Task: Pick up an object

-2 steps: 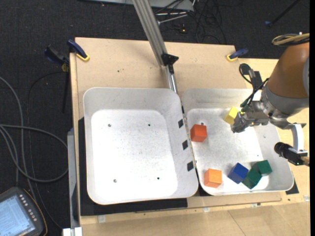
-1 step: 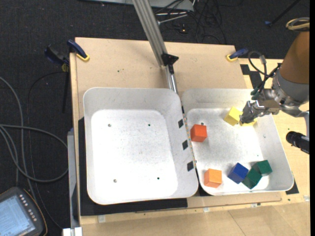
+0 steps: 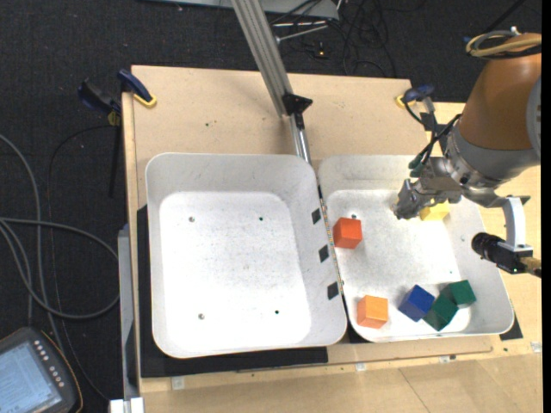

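A: Where does the camera sit?
B: Fixed high above the worktop (image 3: 258, 110), looking down at a slant, far enough back to take in both white bins (image 3: 232, 252) and the dark floor (image 3: 60, 76) around.
A: And the arm (image 3: 504, 101)?
B: It enters from the right edge, over the right bin (image 3: 482, 317).

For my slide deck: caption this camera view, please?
Claw over a yellow block in the right bin; five other blocks nearby.
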Robot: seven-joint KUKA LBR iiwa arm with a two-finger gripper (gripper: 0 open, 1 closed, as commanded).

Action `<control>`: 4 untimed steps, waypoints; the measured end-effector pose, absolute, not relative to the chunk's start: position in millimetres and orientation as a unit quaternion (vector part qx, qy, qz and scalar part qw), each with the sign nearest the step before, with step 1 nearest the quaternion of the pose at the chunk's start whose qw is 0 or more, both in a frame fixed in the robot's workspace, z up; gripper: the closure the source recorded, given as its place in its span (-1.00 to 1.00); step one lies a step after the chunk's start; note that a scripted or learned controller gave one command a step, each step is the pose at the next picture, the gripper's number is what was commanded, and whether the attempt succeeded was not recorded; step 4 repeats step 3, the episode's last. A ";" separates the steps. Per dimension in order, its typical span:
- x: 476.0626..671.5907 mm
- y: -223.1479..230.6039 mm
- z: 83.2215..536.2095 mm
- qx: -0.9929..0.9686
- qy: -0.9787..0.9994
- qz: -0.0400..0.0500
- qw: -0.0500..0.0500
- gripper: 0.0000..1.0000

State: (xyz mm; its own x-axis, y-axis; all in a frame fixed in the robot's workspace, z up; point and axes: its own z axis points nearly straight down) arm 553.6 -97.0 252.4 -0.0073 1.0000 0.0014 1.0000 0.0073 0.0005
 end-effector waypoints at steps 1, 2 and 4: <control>531.7 -42.2 254.2 -0.704 -0.710 -0.001 0.001 1.00; 521.7 1.0 241.2 -0.705 -0.710 0.000 0.001 1.00; 511.0 61.6 239.6 -0.704 -0.711 0.000 0.001 1.00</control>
